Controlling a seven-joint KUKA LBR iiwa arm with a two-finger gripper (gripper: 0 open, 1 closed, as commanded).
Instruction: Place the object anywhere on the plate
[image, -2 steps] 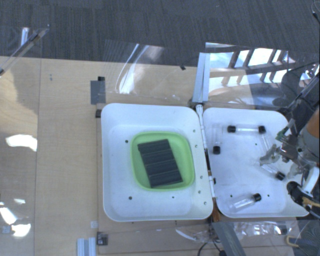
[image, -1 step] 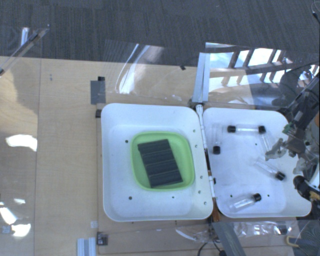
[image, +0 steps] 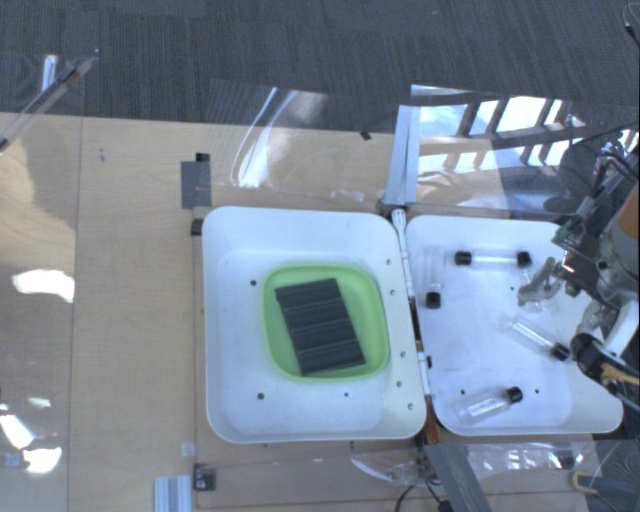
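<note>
A green square plate (image: 375, 325) lies in the left bin (image: 230, 400). A dark grey ridged block (image: 319, 326) rests flat on the plate's middle, turned slightly askew. My gripper (image: 537, 285) hangs over the right part of the right bin (image: 450, 330), at the end of the arm (image: 600, 250) coming in from the right. It is far from the plate and the block. Directly under and beside the gripper lies a clear tube (image: 533, 336) with a black cap. I see nothing held in the gripper.
The right bin also holds a clear tube (image: 491, 259) with black ends at the back, another capped tube (image: 490, 402) near the front, and a small black cap (image: 432, 298) by the divider. A metal bracket (image: 402, 160) stands behind the bins.
</note>
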